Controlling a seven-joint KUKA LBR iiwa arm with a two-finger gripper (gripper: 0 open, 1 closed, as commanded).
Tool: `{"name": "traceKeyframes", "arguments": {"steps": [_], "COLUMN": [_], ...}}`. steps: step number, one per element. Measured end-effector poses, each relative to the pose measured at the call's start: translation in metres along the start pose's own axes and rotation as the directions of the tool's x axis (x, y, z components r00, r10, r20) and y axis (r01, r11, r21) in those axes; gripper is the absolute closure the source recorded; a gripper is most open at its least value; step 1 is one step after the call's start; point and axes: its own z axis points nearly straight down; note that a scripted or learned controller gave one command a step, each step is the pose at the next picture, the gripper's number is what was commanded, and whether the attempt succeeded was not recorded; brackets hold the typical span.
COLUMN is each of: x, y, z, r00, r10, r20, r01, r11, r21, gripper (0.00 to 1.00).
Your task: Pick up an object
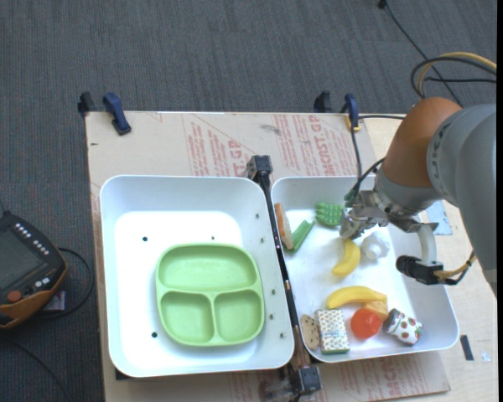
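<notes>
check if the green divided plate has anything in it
Empty: all three compartments of the green divided plate show bare green. It lies flat in the left bin.

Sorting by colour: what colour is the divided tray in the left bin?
Light green divided plastic tray, seen in the camera view.

The bench [235,145] is a flat board with faint red printing, held by blue clamps [116,111] at its far edge. Two shallow white bins sit directly on it, side by side and touching along their inner walls — the left bin [126,224] and the right bin [440,312]. A black bracket [260,167] sits at the far end of their junction.
</notes>
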Motion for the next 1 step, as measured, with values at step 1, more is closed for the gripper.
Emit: {"name": "traceKeyframes", "arguments": {"steps": [1], "x": [0.0006], "y": [-0.0008], "z": [0.0013], "r00": [1.000], "r10": [0.000], "r20": [-0.001], "r01": [0.000], "r11": [1.000], "r21": [0.003], "gripper": [0.00]}}
